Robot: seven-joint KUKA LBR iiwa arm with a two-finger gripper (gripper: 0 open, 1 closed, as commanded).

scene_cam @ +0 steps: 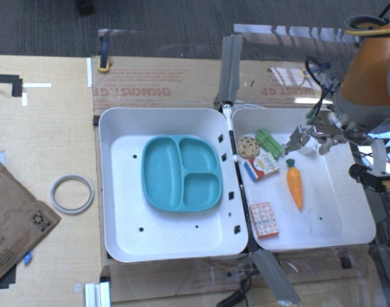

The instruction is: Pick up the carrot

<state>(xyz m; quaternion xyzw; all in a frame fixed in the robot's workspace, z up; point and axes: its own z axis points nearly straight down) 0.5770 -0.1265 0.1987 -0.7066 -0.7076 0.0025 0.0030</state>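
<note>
Carrot [295, 185] lies flat on the floor of the right bin [335, 226], roughly mid-bin, orange body with the green stub end pointing toward the bin's far side and the tip toward the near side. Nothing touches it.

Pincer [308, 140] sits above the far part of the same bin, hanging off the grey arm [367, 69] with the orange band, which comes in from the right. The pincer is up and slightly right of the carrot in the camera view, near it but apart; the carrot's green end is the closest part. Nothing is visible between the fingers. Whether it is spread or clenched cannot be told at this resolution: the metal parts blur together.

Other items in the right bin, all left of the carrot: a green vegetable piece [269, 142] at the far side, just left of the pincer; a round cookie [249, 147] beside it; a small red and white box [264, 167] with a blue edge between the cookie and the carrot; a flat patterned packet [263, 219] near the front left corner.

Left bin [118, 235] holds a teal divided plate [181, 173], three compartments, centred.

On the table [41, 126] left of the bins: a grey tape ring [71, 192] and a brown cardboard piece [13, 219] at the edge.
</note>
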